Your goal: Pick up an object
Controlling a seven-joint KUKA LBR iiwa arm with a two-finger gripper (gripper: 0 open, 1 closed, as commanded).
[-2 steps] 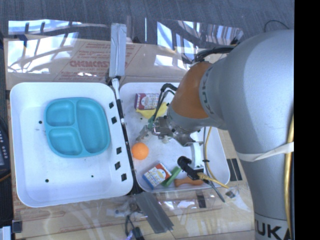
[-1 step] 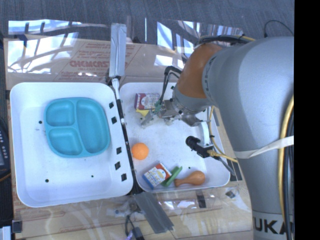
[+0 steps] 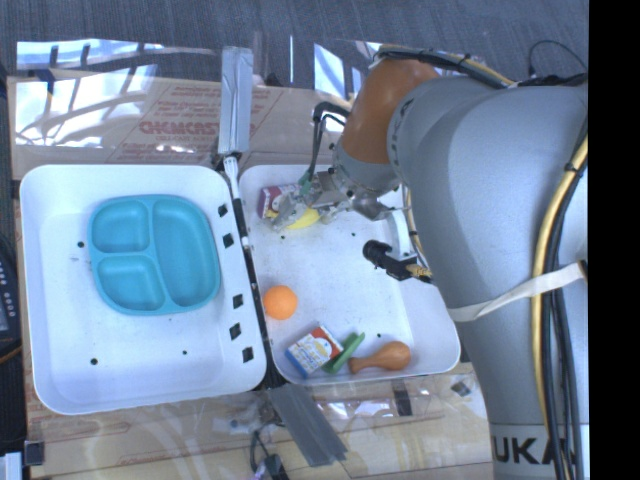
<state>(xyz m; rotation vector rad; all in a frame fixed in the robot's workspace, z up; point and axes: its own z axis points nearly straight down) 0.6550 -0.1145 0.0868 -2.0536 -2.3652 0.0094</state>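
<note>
Two items crowd the far left corner of the right white bin (image 3: 425, 313), a yellow curved banana-like piece (image 3: 303, 219) touching a small red-and-white carton (image 3: 270, 203). Hovering right over them, the metal two-finger gripper (image 3: 296, 204) could nudge or catch both. How its claw is set I cannot tell.

divided plate (image 3: 155, 253): turquoise
bins (image 3: 60, 368): white (both alike)
ball (image 3: 281, 302): orange
small carton (image 3: 312, 351): blue, white, red, yellow
arm (image 3: 500, 188): grey, orange band
</note>
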